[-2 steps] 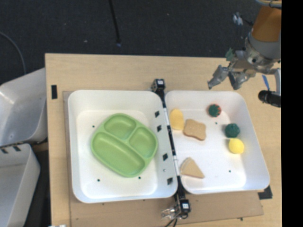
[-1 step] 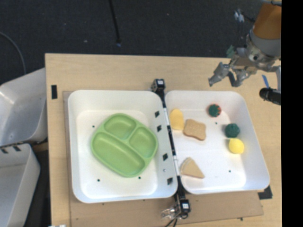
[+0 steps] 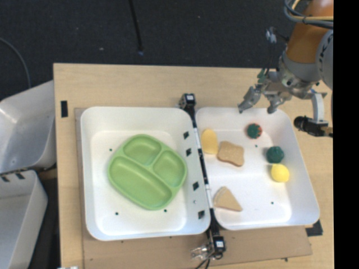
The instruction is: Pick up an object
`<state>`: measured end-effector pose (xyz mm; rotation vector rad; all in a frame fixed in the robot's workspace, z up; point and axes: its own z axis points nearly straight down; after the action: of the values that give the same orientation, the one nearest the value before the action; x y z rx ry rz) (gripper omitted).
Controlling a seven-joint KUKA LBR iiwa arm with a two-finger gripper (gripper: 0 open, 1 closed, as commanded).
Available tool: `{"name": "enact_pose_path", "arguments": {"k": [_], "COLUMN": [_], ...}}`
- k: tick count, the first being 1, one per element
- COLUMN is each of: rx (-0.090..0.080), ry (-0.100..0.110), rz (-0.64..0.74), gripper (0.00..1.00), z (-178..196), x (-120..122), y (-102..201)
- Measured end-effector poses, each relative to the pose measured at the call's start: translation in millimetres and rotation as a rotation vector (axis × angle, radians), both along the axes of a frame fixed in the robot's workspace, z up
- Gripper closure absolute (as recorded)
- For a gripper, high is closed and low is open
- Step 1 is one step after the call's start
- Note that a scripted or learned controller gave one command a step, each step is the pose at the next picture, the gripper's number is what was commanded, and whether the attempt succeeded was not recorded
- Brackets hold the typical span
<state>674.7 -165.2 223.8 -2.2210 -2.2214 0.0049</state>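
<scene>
My gripper [image 3: 258,106] hangs above the far edge of the right bin [image 3: 300,198], fingers spread open with nothing between them. Just below it lies a small green-and-red ball [image 3: 254,130]. Further down the right side sit a dark green ball [image 3: 275,154] and a yellow ball [image 3: 280,173]. A yellow oblong piece [image 3: 209,141] lies near the bin's left wall, a tan bread-like slice [image 3: 231,153] beside it, and a tan wedge [image 3: 226,199] nearer the front.
The left bin [image 3: 95,217] holds a green divided plate [image 3: 147,171]. A black-clipped divider [image 3: 196,161] runs between the bins. The arm's orange band [image 3: 305,38] and grey wrist stand at the upper right. A white container [image 3: 22,128] sits off the bench's left.
</scene>
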Motion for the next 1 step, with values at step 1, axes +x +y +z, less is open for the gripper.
{"name": "enact_pose_path", "arguments": {"k": [1], "rx": [0.000], "ry": [-0.001], "rz": [-0.002], "gripper": [0.00], "z": [-41.6], "x": [-0.9], "y": [-1.3]}}
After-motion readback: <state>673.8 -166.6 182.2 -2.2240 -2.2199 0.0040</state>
